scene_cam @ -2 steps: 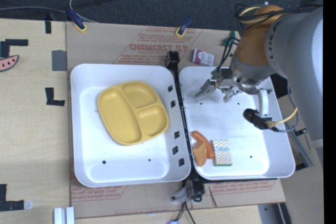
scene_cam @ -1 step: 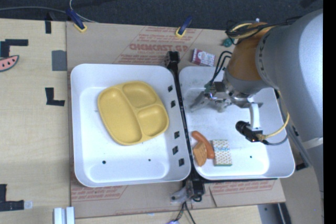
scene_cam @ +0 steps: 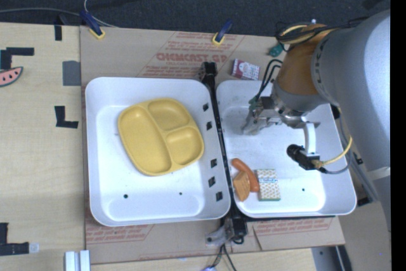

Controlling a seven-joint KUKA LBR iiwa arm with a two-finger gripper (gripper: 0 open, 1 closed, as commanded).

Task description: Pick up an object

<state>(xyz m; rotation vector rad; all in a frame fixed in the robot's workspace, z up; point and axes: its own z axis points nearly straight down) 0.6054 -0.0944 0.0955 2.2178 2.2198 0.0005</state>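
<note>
Here the grey arm's two-finger gripper (scene_cam: 254, 122) sits low in the right-hand shallow white bin (scene_cam: 330, 200), near its upper left part.

Whether the gripper is spread or closed cannot be told from this slant, and nothing is seen in it. The orange carrot-shaped toy (scene_cam: 241, 176) and the small pale patterned block (scene_cam: 268, 184) lie side by side at the bin's lower left, below the gripper and apart from it. A yellow three-compartment plastic plate (scene_cam: 161, 134) rests in the left-hand white bin (scene_cam: 108, 200).
</note>
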